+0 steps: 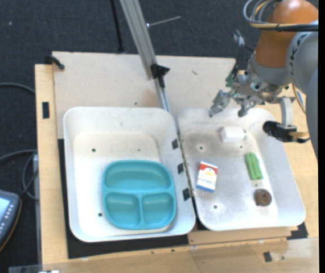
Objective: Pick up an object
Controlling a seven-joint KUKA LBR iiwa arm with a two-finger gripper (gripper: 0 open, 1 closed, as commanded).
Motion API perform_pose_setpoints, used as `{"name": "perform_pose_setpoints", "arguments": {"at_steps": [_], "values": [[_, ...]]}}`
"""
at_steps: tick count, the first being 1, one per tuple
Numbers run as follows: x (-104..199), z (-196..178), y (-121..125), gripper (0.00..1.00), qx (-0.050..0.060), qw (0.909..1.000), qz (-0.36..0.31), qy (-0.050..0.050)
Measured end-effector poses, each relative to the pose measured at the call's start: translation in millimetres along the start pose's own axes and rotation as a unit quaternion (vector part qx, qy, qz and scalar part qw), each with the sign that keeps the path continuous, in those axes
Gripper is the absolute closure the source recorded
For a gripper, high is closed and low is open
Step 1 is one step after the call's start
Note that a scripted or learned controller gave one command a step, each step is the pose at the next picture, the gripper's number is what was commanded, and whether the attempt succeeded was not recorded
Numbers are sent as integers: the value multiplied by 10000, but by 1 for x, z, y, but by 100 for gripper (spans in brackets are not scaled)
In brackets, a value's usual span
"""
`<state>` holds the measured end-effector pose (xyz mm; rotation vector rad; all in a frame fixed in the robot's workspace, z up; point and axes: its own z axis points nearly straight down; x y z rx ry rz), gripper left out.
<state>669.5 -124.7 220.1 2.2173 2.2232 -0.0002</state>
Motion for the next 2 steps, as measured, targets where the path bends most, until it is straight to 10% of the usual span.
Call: {"name": "perform_pose_setpoints", "arguments": {"at_steps": [1, 2], "values": [[-7, 52, 8, 0, 24, 10000, 11, -4], [-7, 37, 9, 100, -7, 10000, -7, -16]]}}
